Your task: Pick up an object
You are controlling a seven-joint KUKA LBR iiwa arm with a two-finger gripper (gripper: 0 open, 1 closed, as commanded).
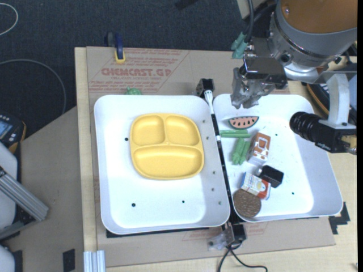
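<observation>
we find the grey two-finger gripper (248, 102) poised above the far edge of the right white bin (306, 194); we cannot tell how the jaws stand. nearest candidate, the watermelon-slice toy (244, 122), lies just below it; we advise descending squarely over it, clear of the green sticks (240, 149)

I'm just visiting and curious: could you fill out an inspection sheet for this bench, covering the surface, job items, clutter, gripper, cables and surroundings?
Surface: two white bins side by side, left bin, right bin, on a cardboard sheet.
Job's things: watermelon slice, green sticks, orange carton, black block, brown disc, all in the right bin.
Clutter: yellow divided plate in the left bin.
Gripper: gripper above the right bin's far edge, holding nothing seen.
Cables: a cable at the near edge.
Surroundings: dark carpet.
</observation>
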